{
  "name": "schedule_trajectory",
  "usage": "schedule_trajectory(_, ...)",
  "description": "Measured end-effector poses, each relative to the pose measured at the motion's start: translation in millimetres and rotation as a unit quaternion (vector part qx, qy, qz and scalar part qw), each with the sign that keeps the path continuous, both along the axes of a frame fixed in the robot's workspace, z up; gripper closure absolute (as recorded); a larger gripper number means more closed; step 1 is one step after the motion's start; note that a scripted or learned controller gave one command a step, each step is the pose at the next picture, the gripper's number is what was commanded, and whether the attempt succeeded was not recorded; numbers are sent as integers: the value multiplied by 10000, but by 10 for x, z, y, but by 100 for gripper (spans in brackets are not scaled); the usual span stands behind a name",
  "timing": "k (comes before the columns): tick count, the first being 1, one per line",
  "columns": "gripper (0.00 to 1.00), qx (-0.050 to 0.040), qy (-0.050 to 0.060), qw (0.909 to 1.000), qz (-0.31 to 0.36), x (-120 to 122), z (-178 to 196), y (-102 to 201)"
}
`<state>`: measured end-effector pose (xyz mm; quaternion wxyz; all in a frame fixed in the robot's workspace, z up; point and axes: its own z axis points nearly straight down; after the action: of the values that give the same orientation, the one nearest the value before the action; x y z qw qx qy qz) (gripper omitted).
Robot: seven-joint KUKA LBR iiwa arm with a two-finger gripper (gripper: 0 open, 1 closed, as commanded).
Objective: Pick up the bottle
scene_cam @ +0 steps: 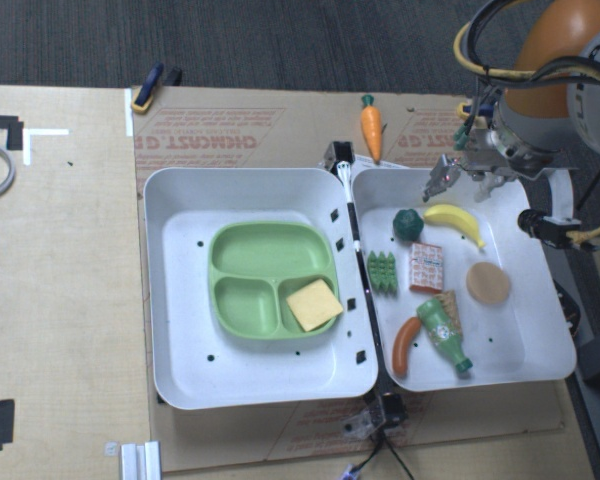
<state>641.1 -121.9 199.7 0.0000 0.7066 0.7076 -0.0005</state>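
The bottle (443,332) is green with a patterned label and lies on its side in the near part of the right bin (520,353), its cap pointing to the front right. A red sausage (404,345) lies just left of it. My gripper (446,176) hangs over the far edge of the right bin, above and behind the yellow banana (456,221), well away from the bottle. Nothing shows between its fingers.
The right bin also holds a dark green ball (408,224), a green ridged piece (382,271), a red and white packet (426,267) and a tan disc (488,284). The left bin (170,268) holds a green divided plate (270,280) with a yellow block (313,304). A carrot (370,126) lies behind the bins.
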Motion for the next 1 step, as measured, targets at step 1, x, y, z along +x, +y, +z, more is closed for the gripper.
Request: schedule_trajectory(1,100,-7,-7,10000,11,4,98,-3)
